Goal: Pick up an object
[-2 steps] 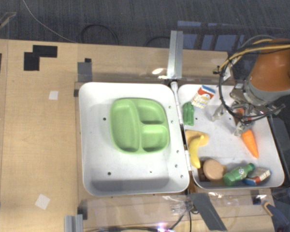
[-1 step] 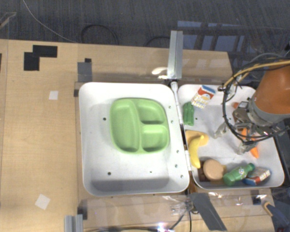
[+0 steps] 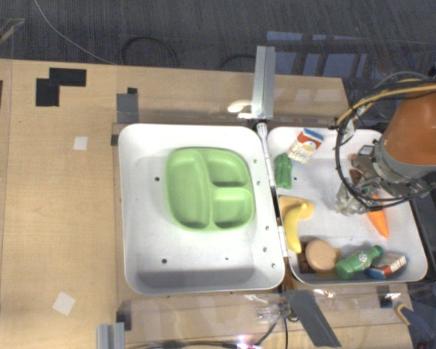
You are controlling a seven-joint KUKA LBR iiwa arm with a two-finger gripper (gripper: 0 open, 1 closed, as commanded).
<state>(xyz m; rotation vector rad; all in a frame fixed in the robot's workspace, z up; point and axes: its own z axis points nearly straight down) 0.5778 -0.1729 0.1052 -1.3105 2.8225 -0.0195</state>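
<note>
Left white bin [image 3: 142, 267] held a green divided plastic tray [image 3: 207, 187]. Right white bin [image 3: 327, 177]: yellow banana [image 3: 294, 220], round tan disc [image 3: 321, 255], green bottle [image 3: 357, 262], orange carrot-shaped piece [image 3: 378, 222]. Step looked like descent to grasp. Gripper [image 3: 351, 201] hung low beside the carrot; jaw opening impossible to tell, nothing seen held. Next move called for closing squarely on one item.

Grey arm [image 3: 400, 162], orange band [image 3: 420, 126], black and yellow cables [image 3: 363, 107]

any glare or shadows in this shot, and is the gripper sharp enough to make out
Camera view: a bright glare spot on the bench above the bins; soft shadow along the left bin near wall; the gripper is small and slightly blurred among cables.
</note>
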